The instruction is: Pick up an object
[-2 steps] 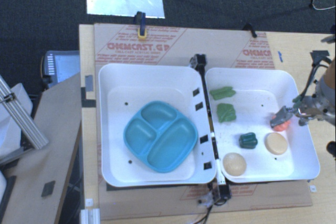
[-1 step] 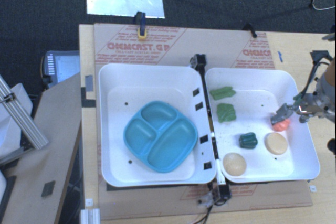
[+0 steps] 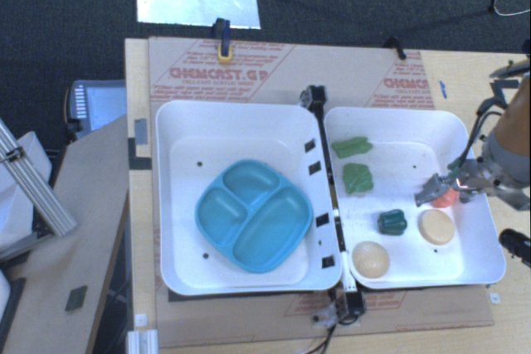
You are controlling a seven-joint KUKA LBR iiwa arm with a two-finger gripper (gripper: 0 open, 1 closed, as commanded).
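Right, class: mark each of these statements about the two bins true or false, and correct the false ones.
1. The blue divided plate lies in the left bin. True.
2. The right bin holds only one item. False: it holds several, including two green pieces and two pale round ones.
3. The hand is over the right bin. True.
4. The dark green item sits on the blue plate. False: it lies in the right bin, between the two pale round items.
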